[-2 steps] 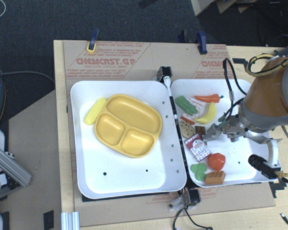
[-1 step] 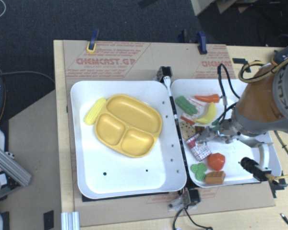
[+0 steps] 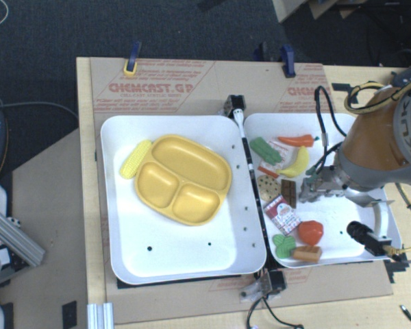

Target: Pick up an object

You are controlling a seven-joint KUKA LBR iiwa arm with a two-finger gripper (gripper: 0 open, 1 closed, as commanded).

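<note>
The right bin [image 3: 329,119] holds several toy foods: a green vegetable [image 3: 266,149], a red pepper [image 3: 296,141], a yellow banana [image 3: 299,163], a speckled cracker [image 3: 266,184], a brown block [image 3: 288,190], a red and white packet [image 3: 282,215], a red tomato [image 3: 311,232], a green leafy piece [image 3: 283,244] and a brown sausage [image 3: 305,254]. My gripper [image 3: 307,189] is low over the middle of this bin. It is just right of the brown block and below the banana. Nothing is visibly held.
The left bin [image 3: 116,184] bears a yellow divided plate [image 3: 181,179] with a yellow corn cob [image 3: 135,158] beside its left rim. The arm's orange and grey body covers the right bin's right side. Clamps stand at the bench's back edge.
</note>
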